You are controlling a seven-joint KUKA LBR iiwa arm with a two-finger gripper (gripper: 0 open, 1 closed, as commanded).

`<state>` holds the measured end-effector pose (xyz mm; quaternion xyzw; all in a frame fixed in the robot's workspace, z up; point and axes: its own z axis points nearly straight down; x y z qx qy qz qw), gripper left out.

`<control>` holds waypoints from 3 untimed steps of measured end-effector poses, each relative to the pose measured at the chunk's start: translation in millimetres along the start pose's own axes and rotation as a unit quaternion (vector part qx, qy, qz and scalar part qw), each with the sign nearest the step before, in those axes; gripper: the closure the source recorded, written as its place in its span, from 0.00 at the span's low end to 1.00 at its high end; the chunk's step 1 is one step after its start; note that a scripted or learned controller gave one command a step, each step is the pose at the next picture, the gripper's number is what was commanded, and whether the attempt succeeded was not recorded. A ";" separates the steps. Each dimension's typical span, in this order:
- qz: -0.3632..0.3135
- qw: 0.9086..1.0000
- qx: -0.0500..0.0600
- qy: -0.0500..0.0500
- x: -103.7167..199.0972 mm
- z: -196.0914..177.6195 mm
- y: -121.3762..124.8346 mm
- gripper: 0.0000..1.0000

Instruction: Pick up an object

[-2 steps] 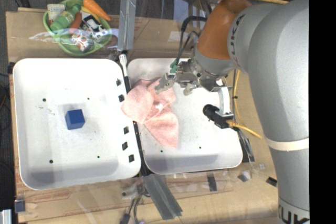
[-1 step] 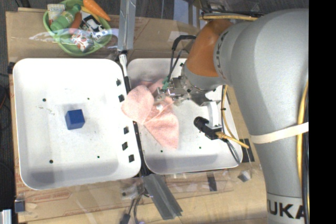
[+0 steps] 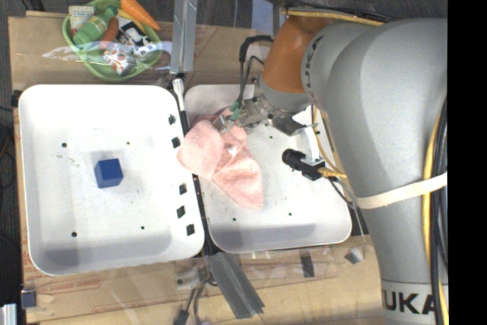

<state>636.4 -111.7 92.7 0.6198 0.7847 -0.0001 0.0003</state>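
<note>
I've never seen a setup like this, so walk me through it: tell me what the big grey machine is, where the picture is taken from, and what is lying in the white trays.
The big grey shape is a robot arm with an orange band near its wrist, reaching in from the picture's right. One fixed camera above the bench looks down at a slant.

Two shallow white bins sit side by side. The left bin holds a small blue cube. In the right bin lies a crumpled pink cloth, which spills over the bin's left edge. The arm's gripper is down at the cloth's upper end; whether it has caught the cloth cannot be made out.

Behind the left bin stands a green bowl of toy food and small items, including an orange carrot.
</note>
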 end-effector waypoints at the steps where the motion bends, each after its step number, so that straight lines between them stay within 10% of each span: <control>1: 0.000 1.000 0.000 0.000 -0.1 0.0 -0.1 0.00; 2: -0.003 1.000 0.000 0.000 1.3 -10.0 0.8 1.00; 3: 0.028 1.000 0.000 0.000 -49.0 -0.6 10.1 1.00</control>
